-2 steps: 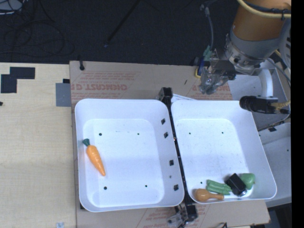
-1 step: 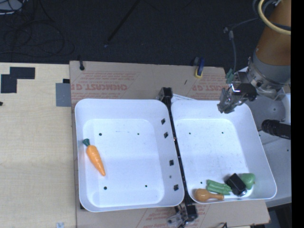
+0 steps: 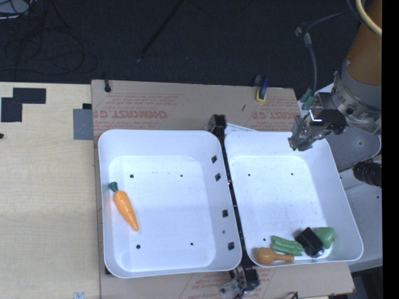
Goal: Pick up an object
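Note:
My gripper (image 3: 302, 139) hangs above the far right corner of the right bin (image 3: 280, 167), with nothing visible between its fingers. A toy carrot (image 3: 124, 208) with a green top lies at the left side of the left bin (image 3: 162, 148). In the near right corner of the right bin, a black block (image 3: 310, 241) lies on a green toy (image 3: 325, 235), with a green pod-shaped toy (image 3: 287, 245) and an orange pear-shaped toy (image 3: 273, 256) beside them. The gripper is far from all of these.
A black divider (image 3: 225, 192) with clips runs between the two bins. The bins rest on a cardboard sheet (image 3: 187, 108). A yellow and blue clip (image 3: 262, 91) sits at the cardboard's far edge. Cables lie on the dark floor behind.

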Available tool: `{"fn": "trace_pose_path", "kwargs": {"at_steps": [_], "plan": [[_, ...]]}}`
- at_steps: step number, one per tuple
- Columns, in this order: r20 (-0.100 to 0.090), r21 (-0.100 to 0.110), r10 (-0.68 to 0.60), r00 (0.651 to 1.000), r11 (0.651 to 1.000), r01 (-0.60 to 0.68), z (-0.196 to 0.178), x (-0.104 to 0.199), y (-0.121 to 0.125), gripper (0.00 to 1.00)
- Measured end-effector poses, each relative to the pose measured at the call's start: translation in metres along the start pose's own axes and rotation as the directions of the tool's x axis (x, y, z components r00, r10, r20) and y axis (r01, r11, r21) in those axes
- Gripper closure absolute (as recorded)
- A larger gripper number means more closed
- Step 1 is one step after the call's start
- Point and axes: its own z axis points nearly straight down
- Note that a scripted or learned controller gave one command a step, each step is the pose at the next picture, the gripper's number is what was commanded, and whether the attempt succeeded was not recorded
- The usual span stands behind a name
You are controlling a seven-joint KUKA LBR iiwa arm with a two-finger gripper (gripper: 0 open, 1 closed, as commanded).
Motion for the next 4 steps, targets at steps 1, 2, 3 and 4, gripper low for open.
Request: {"fn": "trace_pose_path", "kwargs": {"at_steps": [1, 2, 3, 4], "plan": [[-0.001, 0.010, -0.006, 1.000, 1.000, 0.007, 0.048, 0.095, -0.004, 1.00], [-0.004, -0.007, -0.008, 1.000, 1.000, 0.008, -0.066, 0.187, -0.021, 1.00], [0.002, -0.002, 0.008, 1.000, 1.000, -0.008, -0.128, 0.138, 0.005, 1.00], [0.006, 0.022, 0.003, 1.000, 1.000, -0.004, 0.027, 0.152, -0.006, 1.00]]}}
